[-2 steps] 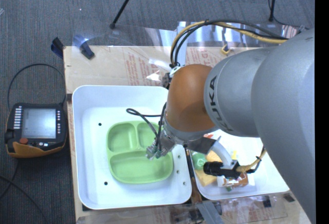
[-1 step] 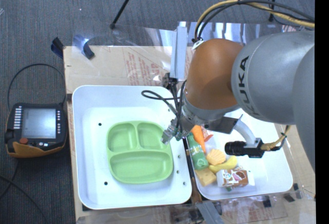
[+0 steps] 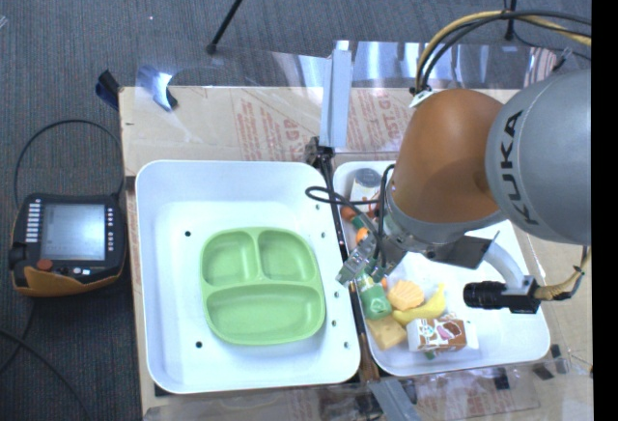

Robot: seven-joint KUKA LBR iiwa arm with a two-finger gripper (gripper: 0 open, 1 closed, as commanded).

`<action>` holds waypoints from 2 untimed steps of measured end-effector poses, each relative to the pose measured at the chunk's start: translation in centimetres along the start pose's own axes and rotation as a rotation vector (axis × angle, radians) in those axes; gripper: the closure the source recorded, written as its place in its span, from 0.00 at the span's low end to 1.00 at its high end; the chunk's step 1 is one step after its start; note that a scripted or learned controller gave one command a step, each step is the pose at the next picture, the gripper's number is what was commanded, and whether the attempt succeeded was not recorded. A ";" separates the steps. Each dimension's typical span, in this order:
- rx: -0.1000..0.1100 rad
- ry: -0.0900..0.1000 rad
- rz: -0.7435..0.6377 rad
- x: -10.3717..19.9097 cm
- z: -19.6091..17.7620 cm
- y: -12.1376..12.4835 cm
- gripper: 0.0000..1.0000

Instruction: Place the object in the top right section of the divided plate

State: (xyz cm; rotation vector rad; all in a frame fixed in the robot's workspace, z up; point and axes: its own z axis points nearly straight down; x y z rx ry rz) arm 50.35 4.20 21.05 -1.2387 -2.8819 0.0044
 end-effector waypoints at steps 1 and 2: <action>0.001 0.000 -0.049 5.6 0.8 5.7 1.00; 0.000 0.000 -0.276 4.7 0.4 3.0 1.00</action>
